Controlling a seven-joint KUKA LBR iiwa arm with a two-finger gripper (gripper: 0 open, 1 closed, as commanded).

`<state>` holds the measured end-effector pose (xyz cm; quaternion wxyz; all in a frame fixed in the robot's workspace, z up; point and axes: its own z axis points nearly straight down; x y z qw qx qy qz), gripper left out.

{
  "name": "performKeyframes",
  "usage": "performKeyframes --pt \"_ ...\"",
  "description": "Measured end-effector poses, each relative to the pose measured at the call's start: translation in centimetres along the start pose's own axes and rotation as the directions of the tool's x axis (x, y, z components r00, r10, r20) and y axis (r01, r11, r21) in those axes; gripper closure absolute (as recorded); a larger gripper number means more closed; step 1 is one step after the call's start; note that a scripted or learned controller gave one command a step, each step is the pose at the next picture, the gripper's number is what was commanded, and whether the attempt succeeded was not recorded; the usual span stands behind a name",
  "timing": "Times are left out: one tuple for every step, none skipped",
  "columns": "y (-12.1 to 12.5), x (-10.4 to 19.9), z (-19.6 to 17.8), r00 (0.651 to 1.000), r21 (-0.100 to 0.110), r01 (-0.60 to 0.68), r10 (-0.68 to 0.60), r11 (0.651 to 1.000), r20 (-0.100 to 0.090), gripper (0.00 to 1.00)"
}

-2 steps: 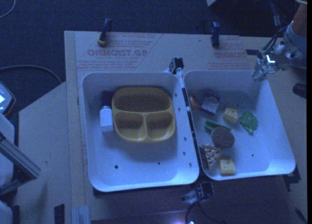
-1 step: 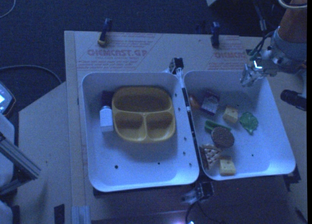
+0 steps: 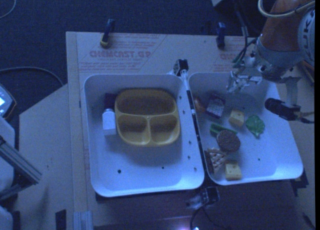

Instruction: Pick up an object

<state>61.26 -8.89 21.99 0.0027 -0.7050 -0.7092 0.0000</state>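
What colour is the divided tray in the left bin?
Yellow: the three-compartment plastic tray, seen clearly in the camera view.

**Surfaces and finishes**

We see two white bins [image 3: 95,139] of smooth, slightly glossy plastic. The yellow divided tray [image 3: 147,116] reads as matt plastic. The bench board [image 3: 75,74] looks like printed cardboard or paper-faced wood, matt. The arm's orange band [image 3: 287,16] is glossy. The green leaf [image 3: 255,124] looks like soft plastic.

small toy foods [image 3: 228,141] scattered in right bin [image 3: 280,164].
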Motion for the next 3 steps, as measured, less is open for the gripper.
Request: performKeyframes --pt "-1.23 2.56 0.54 1.000 0.001 -0.003 0.003 1.000 0.002 1.00" --pt "-1.25 2.77 0.43 1.000 -0.001 -0.005 0.005 1.000 0.002 1.00" --pt "-0.40 1.78 -0.06 1.000 -0.007 -0.006 0.006 1.000 0.005 1.00"
